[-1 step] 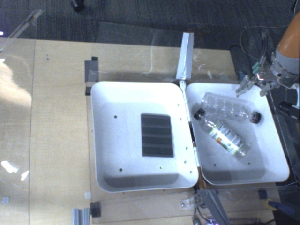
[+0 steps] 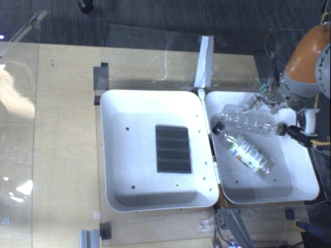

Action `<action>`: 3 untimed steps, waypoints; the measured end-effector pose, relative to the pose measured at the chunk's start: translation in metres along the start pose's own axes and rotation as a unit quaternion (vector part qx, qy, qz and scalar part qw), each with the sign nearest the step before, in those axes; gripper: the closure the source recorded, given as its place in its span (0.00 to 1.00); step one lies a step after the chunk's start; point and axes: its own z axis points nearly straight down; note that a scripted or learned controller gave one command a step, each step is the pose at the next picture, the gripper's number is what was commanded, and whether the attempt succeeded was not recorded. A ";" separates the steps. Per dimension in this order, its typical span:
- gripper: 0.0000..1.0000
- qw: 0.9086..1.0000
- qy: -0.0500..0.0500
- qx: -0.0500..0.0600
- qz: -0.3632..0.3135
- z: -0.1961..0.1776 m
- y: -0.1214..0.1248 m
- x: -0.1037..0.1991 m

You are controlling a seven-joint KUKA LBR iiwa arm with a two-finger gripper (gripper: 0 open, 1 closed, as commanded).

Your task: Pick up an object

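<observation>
In the right white bin (image 2: 305, 187) lie two clear plastic bottles: one with a black cap and printed label (image 2: 243, 151) slanting across the middle, another crumpled one (image 2: 251, 120) just above it. The gripper (image 2: 269, 94) hovers over the bin's upper edge, near the crumpled bottle; its grip state cannot be told. A good grasp would likely centre on a bottle's body, across its width.

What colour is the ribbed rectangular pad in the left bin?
Dark grey to black, the ribbed pad lies flat in the left bin, clear in the camera view.
</observation>
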 end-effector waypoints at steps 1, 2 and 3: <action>0.00 0.999 0.002 0.015 0.030 0.007 0.032 -0.033; 0.00 0.999 0.003 0.016 -0.032 0.055 0.030 -0.022; 0.00 0.991 0.006 0.014 -0.135 0.051 -0.062 0.007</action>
